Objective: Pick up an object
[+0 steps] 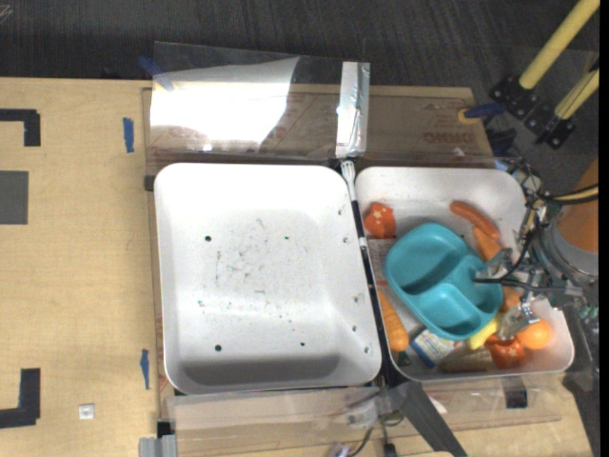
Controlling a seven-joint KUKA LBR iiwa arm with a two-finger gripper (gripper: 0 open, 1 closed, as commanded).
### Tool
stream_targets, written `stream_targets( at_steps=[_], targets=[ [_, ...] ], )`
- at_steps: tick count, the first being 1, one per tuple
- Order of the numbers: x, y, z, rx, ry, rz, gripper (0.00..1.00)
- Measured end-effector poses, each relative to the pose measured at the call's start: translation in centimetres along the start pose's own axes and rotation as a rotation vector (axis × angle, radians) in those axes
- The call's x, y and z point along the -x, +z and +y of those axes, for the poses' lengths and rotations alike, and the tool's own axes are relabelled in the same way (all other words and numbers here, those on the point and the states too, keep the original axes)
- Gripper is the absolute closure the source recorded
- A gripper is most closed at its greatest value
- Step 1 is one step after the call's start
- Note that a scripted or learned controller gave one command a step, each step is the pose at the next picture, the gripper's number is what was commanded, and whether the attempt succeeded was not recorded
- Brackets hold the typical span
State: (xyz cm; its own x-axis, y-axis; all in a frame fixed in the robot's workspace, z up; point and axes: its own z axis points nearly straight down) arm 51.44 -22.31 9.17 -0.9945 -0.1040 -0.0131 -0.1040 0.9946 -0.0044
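Looking from the near rim: we find the right bin [561, 365] crowded along its front wall – a red piece [505, 351], an orange ball [535, 336], a yellow bit [484, 334] and a white, printed packet [433, 347] lie close together there.
Near left of that bin: an orange carrot-like piece [395, 322] lies along the wall shared with the left bin [190, 198], its long axis running near to far.
Middle: a teal two-part dish [441, 279] tilts across the heap and covers part of what lies under it.
Gripper: we see the gripper [519, 284] low over the right side of the right bin, just beside the dish's right rim. Dark cables and linkage blur it, so we cannot tell how it is set, and we see nothing caught in it.
Key relation: we judge the nearest candidates are the dish edge, directly left of the gripper, and the orange ball and red piece, just nearer the front – all on the arm's own side.
Far side: a long orange piece [476, 222] lies slantwise near the back wall, and a red tomato-like ball [380, 220] sits at the back left.
Risk: we reckon the crowding could let a neighbour get nudged.
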Motion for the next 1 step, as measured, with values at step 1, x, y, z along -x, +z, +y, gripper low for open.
stream_targets(
  at_steps=[1],
  targets=[
    [9.87,-6.84,-0.94,0.000,-0.187,-0.001,0.00]
  ],
)
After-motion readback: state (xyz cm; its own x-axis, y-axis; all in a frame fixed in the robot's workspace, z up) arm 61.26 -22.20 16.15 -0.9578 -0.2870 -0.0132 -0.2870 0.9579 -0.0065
